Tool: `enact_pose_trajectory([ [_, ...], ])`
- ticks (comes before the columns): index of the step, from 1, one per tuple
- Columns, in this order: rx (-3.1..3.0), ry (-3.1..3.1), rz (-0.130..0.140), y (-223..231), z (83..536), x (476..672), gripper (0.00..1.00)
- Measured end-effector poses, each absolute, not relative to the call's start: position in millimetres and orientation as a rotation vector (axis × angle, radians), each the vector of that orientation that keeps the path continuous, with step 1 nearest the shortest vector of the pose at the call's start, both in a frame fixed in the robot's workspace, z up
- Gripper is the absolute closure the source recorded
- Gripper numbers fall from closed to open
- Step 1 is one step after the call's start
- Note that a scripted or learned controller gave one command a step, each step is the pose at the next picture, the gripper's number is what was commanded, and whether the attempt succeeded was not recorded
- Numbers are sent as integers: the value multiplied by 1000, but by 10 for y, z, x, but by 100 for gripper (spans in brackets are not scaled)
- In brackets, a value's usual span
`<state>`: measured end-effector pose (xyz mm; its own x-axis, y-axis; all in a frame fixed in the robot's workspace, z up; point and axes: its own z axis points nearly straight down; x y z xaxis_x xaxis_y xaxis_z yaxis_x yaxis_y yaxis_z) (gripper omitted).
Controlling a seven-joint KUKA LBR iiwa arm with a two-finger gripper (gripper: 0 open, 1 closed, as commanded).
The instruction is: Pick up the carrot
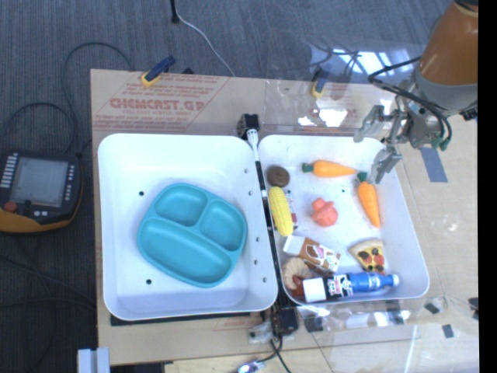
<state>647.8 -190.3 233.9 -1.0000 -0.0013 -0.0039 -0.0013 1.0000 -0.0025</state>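
Overhead, slant view of bench with two white bins side by side. Left bin (116, 231) carries a blue divided plate (192, 233), three compartments, lying flat near the middle. Right bin (411, 239) carries the food toys.

Two carrots in the right bin. One carrot (332, 169) lies roughly level near the back wall, green stub to the left. Second carrot (370, 200) lies at a slant along the right side, green top toward the back, tip toward the front. The two are near each other but apart.

Gripper (385, 142) hangs over the back right corner of the right bin, arm (450, 49) with orange band coming in from the right. Fingers (384, 162) look spread; nothing sits between them. One fingertip lies just above the green top of the slanted carrot; contact cannot be told at this angle.

Other contents, right bin: dark round piece (278, 177) near the divider, corn cob (280, 210) just in front of it, red-pink lumpy item (325, 212) in the middle, pizza slice (369, 256) front right, blue bottle (351, 284) with white cap lying along the front wall, small printed packet (314, 253) beside it.

Off the bench, left: handheld pendant (35, 189) on grey carpet, cables trailing.
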Motion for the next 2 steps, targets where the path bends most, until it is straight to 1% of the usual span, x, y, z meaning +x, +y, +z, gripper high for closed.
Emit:
enact_pose_trajectory([
  [1, 257, 3120, -4, -2207, 989, 6548, 0],
  [2, 471, 3092, -1, -2079, 904, 5965, 0],
])
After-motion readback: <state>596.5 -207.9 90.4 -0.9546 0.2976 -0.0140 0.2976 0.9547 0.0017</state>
